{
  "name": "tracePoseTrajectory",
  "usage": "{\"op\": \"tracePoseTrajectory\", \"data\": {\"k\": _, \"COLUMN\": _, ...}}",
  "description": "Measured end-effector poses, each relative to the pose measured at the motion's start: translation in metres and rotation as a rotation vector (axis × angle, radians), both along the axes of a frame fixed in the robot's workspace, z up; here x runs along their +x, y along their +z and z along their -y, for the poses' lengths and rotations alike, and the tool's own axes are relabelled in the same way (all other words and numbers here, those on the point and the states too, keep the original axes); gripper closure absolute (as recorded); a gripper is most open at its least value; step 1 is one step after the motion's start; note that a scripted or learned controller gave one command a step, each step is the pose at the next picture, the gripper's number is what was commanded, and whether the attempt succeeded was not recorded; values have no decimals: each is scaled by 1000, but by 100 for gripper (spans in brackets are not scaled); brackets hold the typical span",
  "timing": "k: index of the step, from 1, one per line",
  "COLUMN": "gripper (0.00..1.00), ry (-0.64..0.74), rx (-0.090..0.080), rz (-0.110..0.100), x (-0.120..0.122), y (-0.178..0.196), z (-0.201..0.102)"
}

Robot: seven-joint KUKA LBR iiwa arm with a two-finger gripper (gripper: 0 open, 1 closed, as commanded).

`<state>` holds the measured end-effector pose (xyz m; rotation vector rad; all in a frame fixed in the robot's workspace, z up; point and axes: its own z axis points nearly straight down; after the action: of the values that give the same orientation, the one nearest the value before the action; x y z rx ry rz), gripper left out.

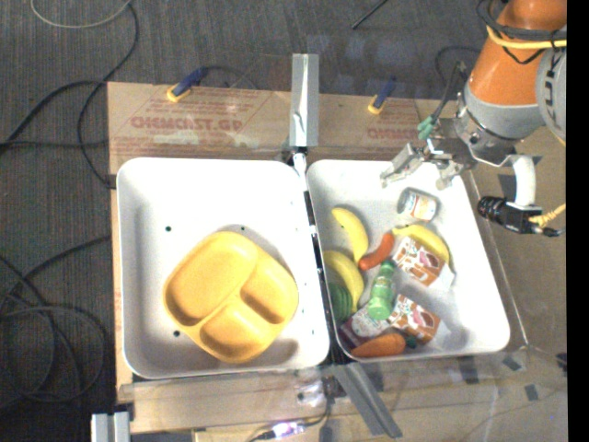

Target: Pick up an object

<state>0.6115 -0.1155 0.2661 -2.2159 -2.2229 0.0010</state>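
The small can [419,204] lies on its side in the right bin [492,274], just below and between our fingers [401,167], so we take it as the nearest thing to pick. Our gripper [421,165] hangs over the bin's far wall with its fingers spread apart and nothing between them.

Further below the fingers sits the crowded pile: a banana [351,229], a second banana [342,273], a juice carton [420,262], a green bottle [381,289], a snack box [413,319] and an orange carrot [377,345]. Well away to the fingers' left, the other bin [147,210] holds a yellow divided plate [231,296].

To do this well, we judge that we should centre over the can, turn the fingers across its round body, and come straight down before closing. It may roll, and the wall is near.
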Motion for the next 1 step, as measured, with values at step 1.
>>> {"op": "tracePoseTrajectory", "data": {"k": 1, "gripper": 0, "ry": 47, "rx": -4, "rz": -1, "x": -12, "y": -77, "z": 77}}
